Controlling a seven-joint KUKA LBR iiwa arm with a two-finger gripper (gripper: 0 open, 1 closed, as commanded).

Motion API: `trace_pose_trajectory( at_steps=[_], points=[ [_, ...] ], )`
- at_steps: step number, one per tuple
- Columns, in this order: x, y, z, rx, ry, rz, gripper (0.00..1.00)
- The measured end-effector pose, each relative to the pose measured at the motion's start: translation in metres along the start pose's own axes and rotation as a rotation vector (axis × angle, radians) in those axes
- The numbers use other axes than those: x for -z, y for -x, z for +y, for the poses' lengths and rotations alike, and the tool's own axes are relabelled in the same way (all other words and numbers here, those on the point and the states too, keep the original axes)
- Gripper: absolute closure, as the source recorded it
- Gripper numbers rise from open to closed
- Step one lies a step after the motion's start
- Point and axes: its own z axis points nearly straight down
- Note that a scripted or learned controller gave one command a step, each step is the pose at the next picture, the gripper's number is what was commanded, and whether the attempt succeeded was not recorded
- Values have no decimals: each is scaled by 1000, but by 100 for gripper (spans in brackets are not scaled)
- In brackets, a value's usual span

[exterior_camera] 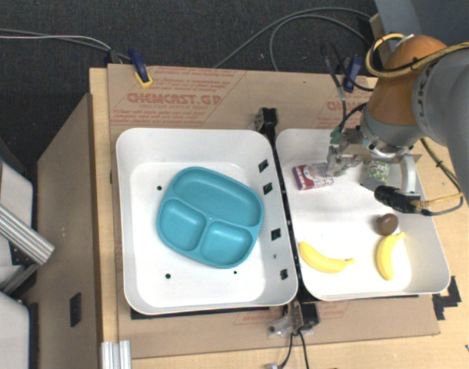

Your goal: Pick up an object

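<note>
In the right bin (419, 283), a small red and white box (310, 177) lies at the back left. My gripper (336, 163) is down at the box's right end, touching or nearly touching it. A yellow banana (324, 257) lies near the bin's front left. A second, shorter banana (387, 254) lies at the front right, and a brown kiwi-like fruit (386, 224) sits just above it. The grey arm with its orange band (404, 68) comes in from the upper right.
The left bin (134, 229) holds a blue divided plate (210, 216) near its middle. A black divider with clips (274, 198) runs between the two bins. Cables and a blue clamp (140, 68) lie along the bench's back edge.
</note>
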Motion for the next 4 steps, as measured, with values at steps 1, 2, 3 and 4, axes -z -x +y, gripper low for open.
trace_pose_trajectory(
  at_steps=[1, 2, 3, 4],
  points=[
    [63, -4, 9, -1, -8, -6, 100],
    [108, -2, 10, -2, -9, -6, 100],
    [163, -2, 13, -2, -8, -6, 100],
    [167, -46, -13, 0, -19, -3, 100]
  ],
)
